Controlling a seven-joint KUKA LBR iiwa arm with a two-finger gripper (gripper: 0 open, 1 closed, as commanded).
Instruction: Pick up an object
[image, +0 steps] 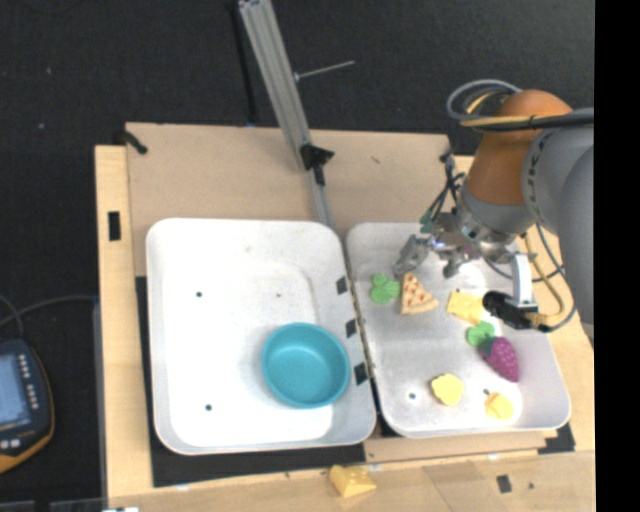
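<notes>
My gripper (430, 258) hangs over the back of the right bin (400, 420), its two fingers spread apart and open with nothing between them. Just in front of it lie a pizza-slice toy (416, 295) and a small green toy (384, 290). To the right sit a yellow cheese piece (465, 305), a green leaf piece (480, 333) and a purple grape bunch (502, 358). Nearer the front edge are a yellow lump (447, 389) and a small yellow piece (498, 405).
A blue bowl (305, 365) sits in the left bin (200, 260). A yellow wedge (350, 482) lies on the bench in front of the bins. A slanted metal pole (290, 100) runs down to the bins' back edge. The arm's orange band (515, 150) is at the right.
</notes>
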